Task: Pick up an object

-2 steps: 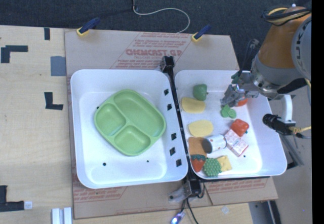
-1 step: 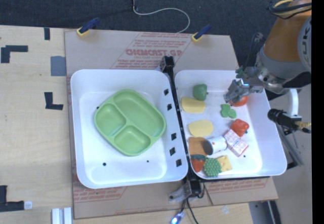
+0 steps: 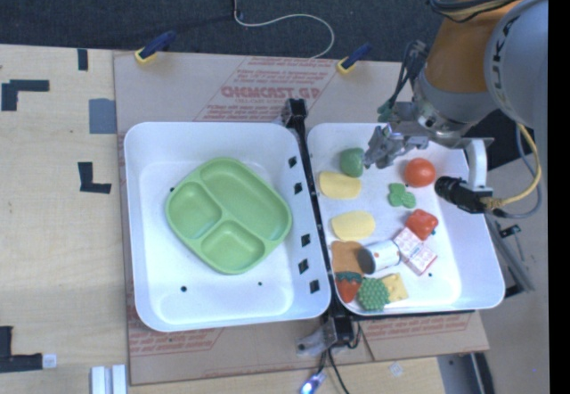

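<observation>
The pincer (image 3: 385, 148) hangs over the right bin (image 3: 481, 294); whether it is open or closed cannot be determined. A green round object (image 3: 351, 160) lies just beside it, a red tomato (image 3: 419, 172) near its opposite side, a green tray (image 3: 229, 215) well apart.

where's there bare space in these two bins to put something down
Left bin: bare floor rings the green divided plate, widest along the near edge and far-left corner. Right bin: crowded down its middle, from the end effector to the broccoli. A bare strip runs along its right wall, beyond the red tomato.
</observation>
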`<act>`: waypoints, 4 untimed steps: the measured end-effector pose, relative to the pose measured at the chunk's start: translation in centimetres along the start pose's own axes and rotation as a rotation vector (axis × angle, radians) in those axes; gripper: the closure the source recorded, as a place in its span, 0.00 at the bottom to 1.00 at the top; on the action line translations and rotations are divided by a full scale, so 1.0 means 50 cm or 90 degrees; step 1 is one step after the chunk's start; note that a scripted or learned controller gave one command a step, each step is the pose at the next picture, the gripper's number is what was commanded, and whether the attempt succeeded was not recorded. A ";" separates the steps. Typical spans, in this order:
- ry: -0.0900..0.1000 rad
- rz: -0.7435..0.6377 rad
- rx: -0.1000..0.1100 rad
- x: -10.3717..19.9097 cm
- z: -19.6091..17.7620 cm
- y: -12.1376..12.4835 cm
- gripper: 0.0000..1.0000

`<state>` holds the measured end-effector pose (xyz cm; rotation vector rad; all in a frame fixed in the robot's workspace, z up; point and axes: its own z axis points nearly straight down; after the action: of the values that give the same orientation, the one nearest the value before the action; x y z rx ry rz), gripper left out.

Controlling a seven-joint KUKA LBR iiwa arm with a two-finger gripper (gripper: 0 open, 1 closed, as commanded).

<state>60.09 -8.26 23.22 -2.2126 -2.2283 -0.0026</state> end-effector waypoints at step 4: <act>-0.002 0.004 0.001 0.130 0.000 0.018 1.00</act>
<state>60.97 -1.76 23.25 -2.2203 -2.2218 0.0022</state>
